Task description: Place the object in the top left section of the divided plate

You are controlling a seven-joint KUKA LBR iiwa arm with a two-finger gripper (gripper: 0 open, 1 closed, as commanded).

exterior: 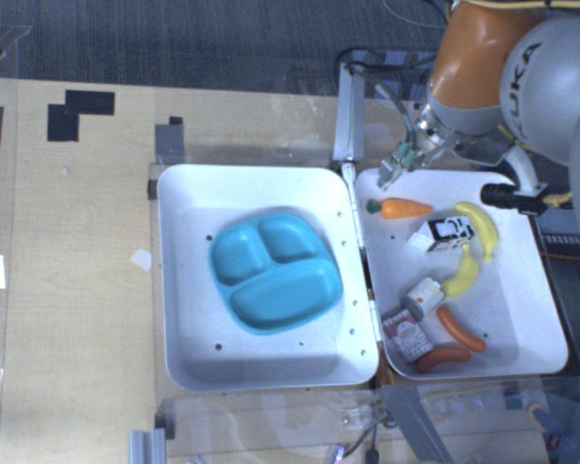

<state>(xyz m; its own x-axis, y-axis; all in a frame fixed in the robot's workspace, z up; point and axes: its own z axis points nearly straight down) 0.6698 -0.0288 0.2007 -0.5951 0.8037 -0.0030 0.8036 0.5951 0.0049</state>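
Observation:
A blue divided plate (271,271) lies in the left white bin (184,346), with two small sections at its far side and one large section at its near side. All its sections hold nothing. My gripper (397,165) hangs over the far left corner of the right bin (546,341), open with nothing between its fingers. An orange carrot (404,209) with a green end lies just below the gripper, apart from it.
The right bin also holds a yellow banana (474,247), a small black-and-white item (449,228), a white and grey cylinder (423,296), two red sausages (460,330), and a reddish packet (407,335). A metal divider (346,124) stands between the bins at the far side.

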